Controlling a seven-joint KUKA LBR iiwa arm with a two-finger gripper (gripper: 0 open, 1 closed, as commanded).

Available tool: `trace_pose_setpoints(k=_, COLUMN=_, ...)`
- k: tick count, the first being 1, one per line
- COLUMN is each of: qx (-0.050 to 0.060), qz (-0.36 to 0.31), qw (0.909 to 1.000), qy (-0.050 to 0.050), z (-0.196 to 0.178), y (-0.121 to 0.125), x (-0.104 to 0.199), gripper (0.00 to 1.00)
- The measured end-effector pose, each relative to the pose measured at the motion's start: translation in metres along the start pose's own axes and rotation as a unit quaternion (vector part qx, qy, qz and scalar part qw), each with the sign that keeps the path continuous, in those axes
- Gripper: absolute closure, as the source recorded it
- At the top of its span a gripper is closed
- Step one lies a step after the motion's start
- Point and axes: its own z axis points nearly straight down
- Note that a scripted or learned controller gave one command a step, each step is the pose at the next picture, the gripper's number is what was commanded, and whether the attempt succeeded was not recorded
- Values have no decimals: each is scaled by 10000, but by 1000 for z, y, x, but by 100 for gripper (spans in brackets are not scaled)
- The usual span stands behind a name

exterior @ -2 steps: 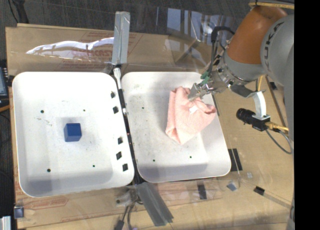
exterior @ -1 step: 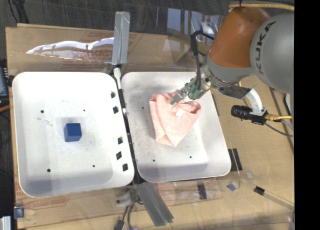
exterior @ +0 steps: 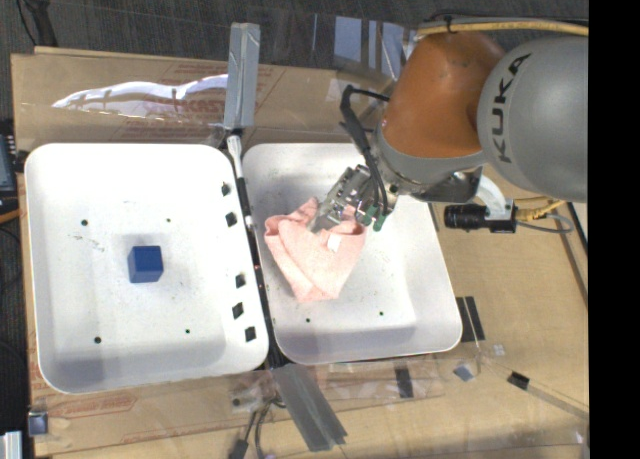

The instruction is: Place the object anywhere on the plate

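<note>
Grey and orange arm (exterior: 480, 97) reaches over the right white bin (exterior: 420, 322). Beneath it lies a crumpled pink cloth (exterior: 315, 252), its upper edge touching the gripper (exterior: 345, 209); whether the fingers are parted cannot be told. Smallest, a blue cube (exterior: 146, 263) sits in the left bin (exterior: 60, 347).

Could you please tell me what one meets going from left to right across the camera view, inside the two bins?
Small blue cube in the left white bin → crumpled pink cloth in the right white bin → metal two-finger gripper at the cloth's upper edge.
</note>
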Motion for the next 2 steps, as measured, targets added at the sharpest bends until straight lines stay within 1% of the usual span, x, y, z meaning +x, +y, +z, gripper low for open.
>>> trace_pose_setpoints(k=1, qx=1, qz=-1999, qw=9798, qy=-5, z=0, y=38, x=36, gripper=100)
trace_pose_setpoints(k=2, qx=4, qz=-2874, qw=9578, qy=-7, z=-3, y=58, x=70, gripper=100)
